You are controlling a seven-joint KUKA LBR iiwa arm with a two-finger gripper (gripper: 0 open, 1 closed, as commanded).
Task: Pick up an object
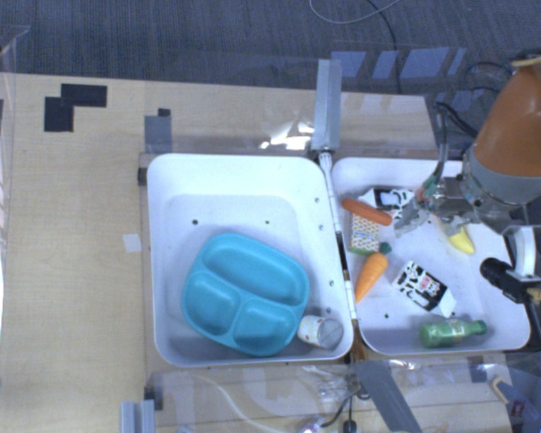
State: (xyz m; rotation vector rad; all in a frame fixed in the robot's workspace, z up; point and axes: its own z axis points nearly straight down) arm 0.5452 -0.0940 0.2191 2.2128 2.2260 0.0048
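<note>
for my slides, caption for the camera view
KUKA end effector above right bin of toy food; blue tray in left bin.

Two carrots [370, 275], green bottle [451, 332], perhaps a yellow piece [463, 240], loose in right bin [514, 336].

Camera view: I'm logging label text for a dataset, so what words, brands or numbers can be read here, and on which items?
No text can be read.
Black-and-white carton: a bold pattern, any print too small.
Second black-and-white carton: blurred, unreadable.
Green bottle: label too blurred to read.
Black squares on the bench: plain shapes, no lettering.
</note>
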